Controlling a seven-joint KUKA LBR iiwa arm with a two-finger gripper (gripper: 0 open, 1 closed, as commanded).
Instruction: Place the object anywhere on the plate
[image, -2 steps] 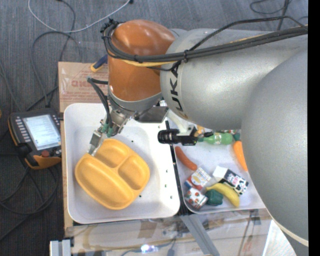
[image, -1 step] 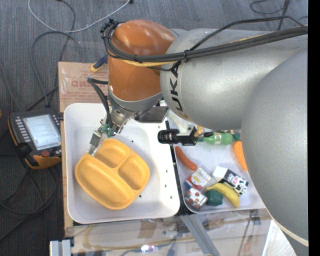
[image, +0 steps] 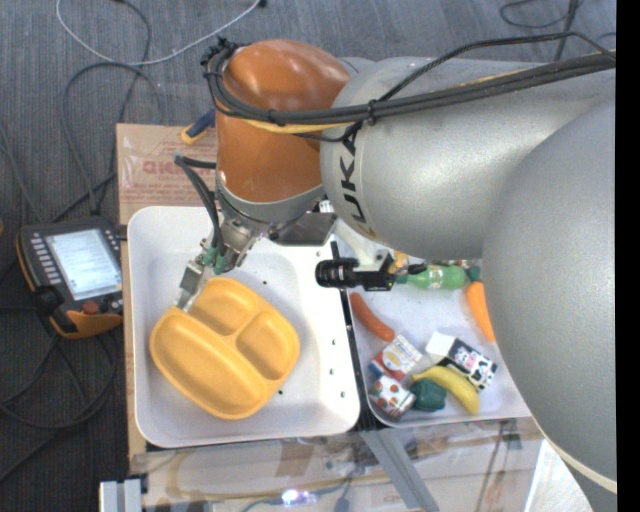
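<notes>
Fingertip position: my gripper (image: 192, 285) sits at the upper left rim of the yellow plate (image: 225, 346), which lies in the left bin (image: 150, 240). Whether my fingers are parted or closed, or grasp anything, I cannot tell. Toys lie in the right bin (image: 500, 400), well apart from the plate: a banana (image: 452, 385), a carrot (image: 480, 310), a green bottle (image: 440, 275) and a can (image: 392, 396). A handheld screen (image: 75, 265) rests on the floor beside the bench.
</notes>
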